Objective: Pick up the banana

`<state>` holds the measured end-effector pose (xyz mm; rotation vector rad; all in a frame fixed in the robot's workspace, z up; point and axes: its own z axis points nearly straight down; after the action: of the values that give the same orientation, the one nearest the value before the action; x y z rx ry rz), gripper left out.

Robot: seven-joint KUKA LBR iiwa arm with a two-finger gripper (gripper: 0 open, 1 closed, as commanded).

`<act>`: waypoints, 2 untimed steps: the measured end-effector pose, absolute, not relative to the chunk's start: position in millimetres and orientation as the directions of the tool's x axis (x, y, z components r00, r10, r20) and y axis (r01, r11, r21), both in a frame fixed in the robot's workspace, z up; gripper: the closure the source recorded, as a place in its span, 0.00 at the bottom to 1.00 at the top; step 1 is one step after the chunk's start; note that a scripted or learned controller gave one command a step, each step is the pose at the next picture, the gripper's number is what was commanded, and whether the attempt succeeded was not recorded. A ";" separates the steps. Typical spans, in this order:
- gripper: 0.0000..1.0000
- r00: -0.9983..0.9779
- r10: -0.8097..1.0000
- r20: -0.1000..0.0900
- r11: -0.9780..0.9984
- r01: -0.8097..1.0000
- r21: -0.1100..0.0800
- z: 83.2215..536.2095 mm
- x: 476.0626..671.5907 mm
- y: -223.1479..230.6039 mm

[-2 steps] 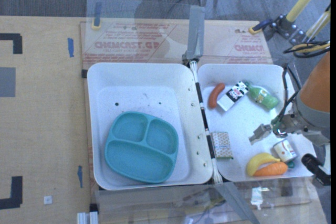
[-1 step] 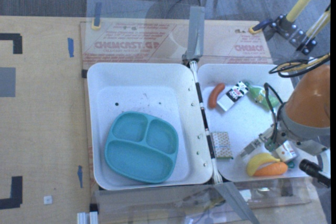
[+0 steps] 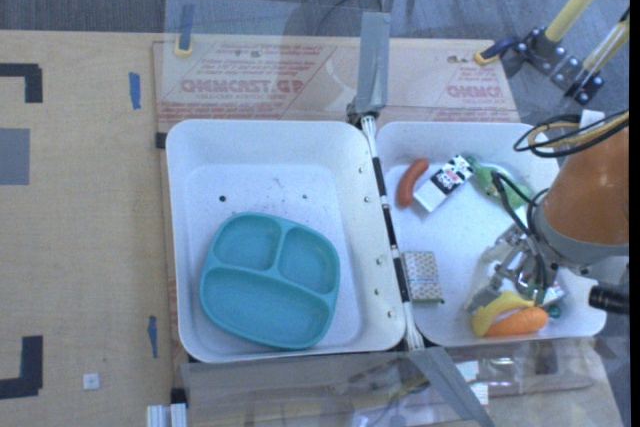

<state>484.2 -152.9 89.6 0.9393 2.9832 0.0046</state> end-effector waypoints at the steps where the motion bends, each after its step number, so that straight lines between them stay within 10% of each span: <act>1: 1.00 -0.816 0.578 -0.019 0.816 0.578 0.012 101.2 485.6 -155.3; 2: 0.00 -0.815 0.579 -0.019 0.816 0.579 0.011 101.2 485.4 -155.7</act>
<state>485.4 -155.7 101.2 0.9475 2.9726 0.0080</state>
